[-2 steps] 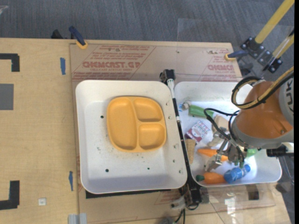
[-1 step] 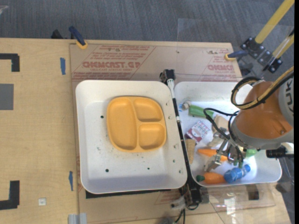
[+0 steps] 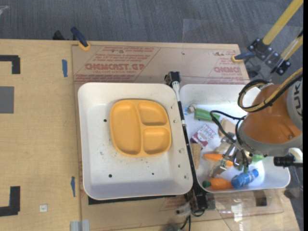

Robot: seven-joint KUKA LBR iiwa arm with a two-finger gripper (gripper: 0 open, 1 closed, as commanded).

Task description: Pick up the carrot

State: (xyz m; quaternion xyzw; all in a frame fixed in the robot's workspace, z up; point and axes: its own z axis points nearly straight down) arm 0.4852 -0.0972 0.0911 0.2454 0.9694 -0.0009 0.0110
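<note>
The carrot point(image 3: 220, 184), orange with a small green top at its left end, lies near the front wall of the right bin point(image 3: 279, 177). My gripper point(image 3: 227, 161) hangs just above and behind it, low over the bin's contents, with the orange wrist band over the bin's right half. A second slim orange piece point(image 3: 211, 156) lies under the gripper's tip, pointing left; I cannot tell whether the gripper touches it. The carrot itself lies free on the bin floor.
The right bin also holds a blue bottle point(image 3: 244, 178) beside the carrot, a green item point(image 3: 202, 114) at the back, a pink packet point(image 3: 205, 133) and a tan cone point(image 3: 196, 153). The left bin point(image 3: 91, 143) holds a yellow divided plate point(image 3: 140, 127).
</note>
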